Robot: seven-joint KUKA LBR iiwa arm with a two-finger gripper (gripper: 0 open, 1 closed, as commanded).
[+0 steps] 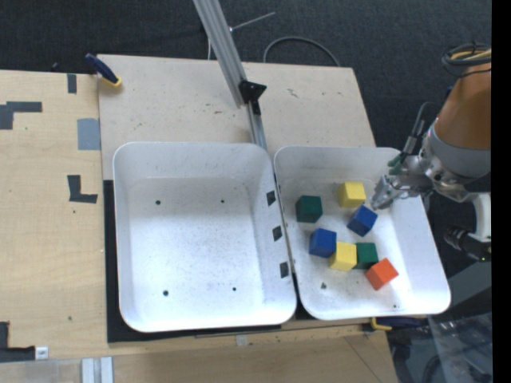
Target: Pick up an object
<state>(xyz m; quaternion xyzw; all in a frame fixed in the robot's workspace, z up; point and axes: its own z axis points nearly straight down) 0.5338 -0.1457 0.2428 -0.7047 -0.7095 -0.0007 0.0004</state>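
Orange cube [382, 273] nearest, right bin [415, 294] at 5 o'clock — blue cube [362, 219] centre-right, yellow cube [350, 194] at 12. Gripper [382, 197] just beside blue cube, 2 o'clock side — finger state cannot tell.

I see white bins [200, 154], two yellow cubes [351, 193], two blue [362, 219], two green [309, 208], one orange [382, 273].

No writing, label, brand or number can be read anywhere on the bench. The cubes in the right bin [415, 238] have plain coloured faces, and the grey tape patches [88, 132] on the wooden board [48, 214] carry no lettering. The dark marks on the divider between the bins [277, 231] are too small to make out.
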